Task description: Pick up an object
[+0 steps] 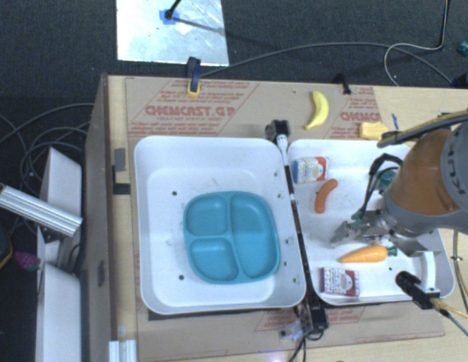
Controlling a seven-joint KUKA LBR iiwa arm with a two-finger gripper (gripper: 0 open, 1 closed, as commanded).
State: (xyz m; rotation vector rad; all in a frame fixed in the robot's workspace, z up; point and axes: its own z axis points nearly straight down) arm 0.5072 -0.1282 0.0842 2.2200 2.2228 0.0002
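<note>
At about three o'clock in the camera view, the pincer (353, 231) is seen low inside the right bin (438, 277), reached in from the right by the grey arm (430, 183) with its orange band. Whether the pincer is apart or together cannot be told from this slant; nothing is seen between its tips.

Several candidates for the pick are laid in that bin. A carrot (364, 255) is found just beside the pincer, at its five o'clock, lying roughly flat along the bin floor. A sausage (325, 194) is placed at the pincer's eleven o'clock, a little apart, and a small carton with a blue and red label (309, 170) is set beyond it towards twelve o'clock. A red and white packet (340, 282) is seen at six o'clock, near the bin's lower rim.

The left bin (155, 202) is occupied by a blue divided plate (232, 235). On the surface (249, 104) beyond the bins, at twelve o'clock, a banana (318, 110) is left well apart from the arm.

The step in hand is judged to be the approach or descent onto an object, with the carrot the likeliest target. No grasp is confirmed. The next move would call for the tips to be centred across the carrot's narrow width, closed firmly, and then raised straight up; a glancing contact could simply roll the carrot aside.
</note>
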